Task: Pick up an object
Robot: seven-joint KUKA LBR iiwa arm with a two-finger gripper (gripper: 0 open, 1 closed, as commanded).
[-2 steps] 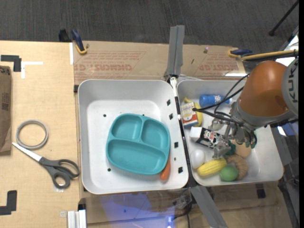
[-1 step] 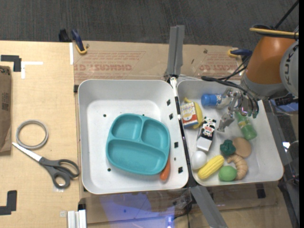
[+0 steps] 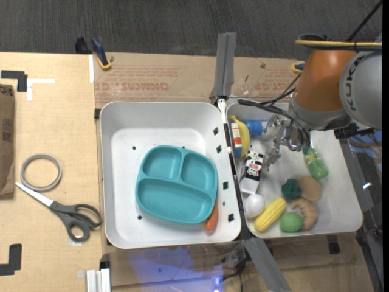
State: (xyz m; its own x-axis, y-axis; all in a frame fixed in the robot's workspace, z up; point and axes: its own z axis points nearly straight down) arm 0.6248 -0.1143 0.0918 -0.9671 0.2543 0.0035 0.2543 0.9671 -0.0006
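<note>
The right bin [image 3: 345,190] holds several small items: a banana [image 3: 242,129], a blue bottle [image 3: 257,127], a black-and-white carton [image 3: 253,165], a white egg [image 3: 254,204], a corn cob [image 3: 270,215], a green lime [image 3: 292,222], a broccoli piece [image 3: 291,188], a brown bread piece [image 3: 311,188] and a green bottle [image 3: 316,165]. My gripper [image 3: 281,143] hangs low over the back middle of this bin, just right of the carton and left of the green bottle. I see nothing held in it.
The left bin [image 3: 112,181] holds a teal divided plate [image 3: 176,184] with an orange carrot [image 3: 211,219] at its front right edge. On the bench to the left lie scissors [image 3: 64,210] and a tape roll [image 3: 41,171]. The arm's orange band [image 3: 322,78] looms over the right bin's back.
</note>
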